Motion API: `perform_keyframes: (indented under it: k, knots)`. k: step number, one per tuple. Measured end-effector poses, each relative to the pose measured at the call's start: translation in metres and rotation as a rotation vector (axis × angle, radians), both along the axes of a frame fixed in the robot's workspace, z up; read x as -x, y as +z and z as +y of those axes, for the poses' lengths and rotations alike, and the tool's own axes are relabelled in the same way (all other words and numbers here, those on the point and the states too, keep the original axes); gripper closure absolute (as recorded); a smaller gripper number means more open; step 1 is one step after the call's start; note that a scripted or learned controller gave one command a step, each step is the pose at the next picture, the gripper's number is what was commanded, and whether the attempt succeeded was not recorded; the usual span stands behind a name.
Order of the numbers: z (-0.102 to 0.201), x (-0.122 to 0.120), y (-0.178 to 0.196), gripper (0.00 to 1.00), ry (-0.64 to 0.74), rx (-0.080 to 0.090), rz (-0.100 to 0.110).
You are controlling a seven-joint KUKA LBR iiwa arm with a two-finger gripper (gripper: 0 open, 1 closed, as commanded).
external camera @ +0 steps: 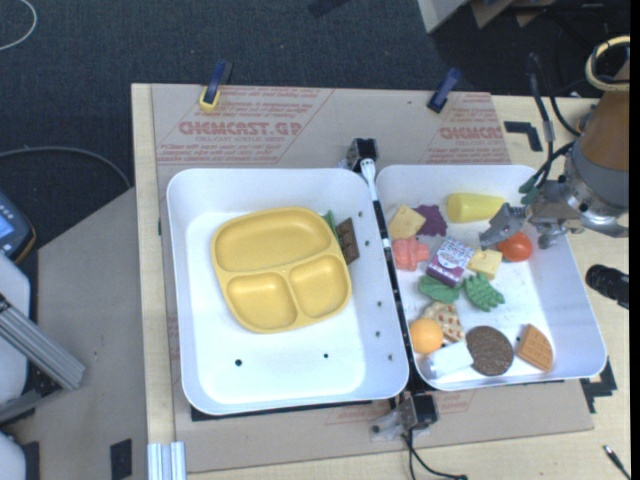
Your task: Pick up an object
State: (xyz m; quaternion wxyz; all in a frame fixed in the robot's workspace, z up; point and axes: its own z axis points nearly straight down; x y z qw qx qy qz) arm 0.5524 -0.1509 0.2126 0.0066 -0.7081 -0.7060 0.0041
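Note:
My gripper [520, 235] hangs over the right bin [572, 298], near its upper right part, with its fingers spread open. A small red tomato [517, 248] lies just below it, about between the two fingertips, resting on the bin floor. A yellow cheese cube [486, 262] sits to the tomato's left, and a yellow lemon-like piece [474, 206] lies behind the gripper. Nothing is lifted.
The right bin also holds purple grapes [432, 218], a pink piece [409, 254], a purple packet [450, 259], green toys [483, 292], an orange [426, 336], a brown cookie [489, 349] and an orange wedge [535, 348]. In the left bin [190, 268] are a yellow divided plate [283, 280] and a brown bar [346, 239].

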Motion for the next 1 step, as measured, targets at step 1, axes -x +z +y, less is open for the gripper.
perform_keyframes:
  k: [1]
  knots:
    - [0.0002, -0.0029, 0.0071, 0.00, 0.003, 0.003, -0.014]
